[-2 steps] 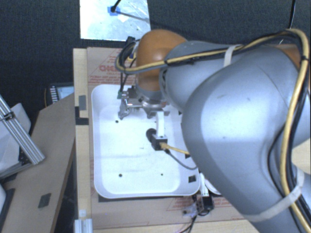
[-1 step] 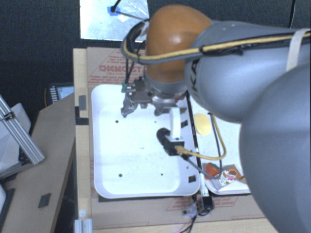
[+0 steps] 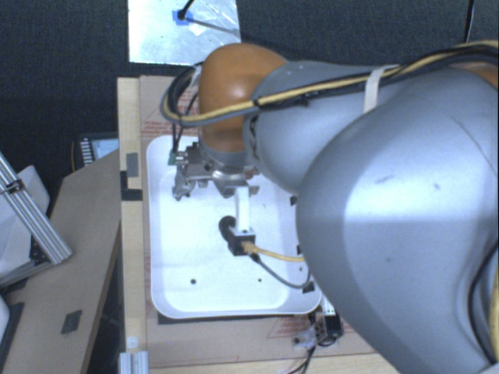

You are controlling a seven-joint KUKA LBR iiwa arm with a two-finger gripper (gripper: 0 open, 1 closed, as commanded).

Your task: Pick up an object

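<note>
The grey, thick-bodied robot arm (image 3: 390,209) reaches in from the right and covers most of the right half of the bench. Its rounded orange band (image 3: 230,92) sits above the wrist, over the far edge of the shallow white plastic bin (image 3: 168,287). Below the band, the metal claw (image 3: 182,179) hangs over the bin's far-left corner, close to the left wall. It appears to be low, at or just above the floor. Whether the claw is spread or pressed together I cannot tell, since its tip is small and seen against the pale floor.

As for something to pick up, two small dark specks (image 3: 193,280) show on the bin floor toward its near edge, side by side and well apart from the claw. They are too small to tell whether they are loose objects or marks in the plastic.

The bin rests on the pale wooden bench (image 3: 129,232), whose left edge runs just beside the bin's left rim. Beyond the bench's far edge, a crinkled silvery sheet (image 3: 156,29) hangs on the dark backdrop, with a small blue patch (image 3: 182,15) on it. Off the bench's left edge, a ribbed aluminium bar (image 3: 35,220) lies at a slant.
</note>
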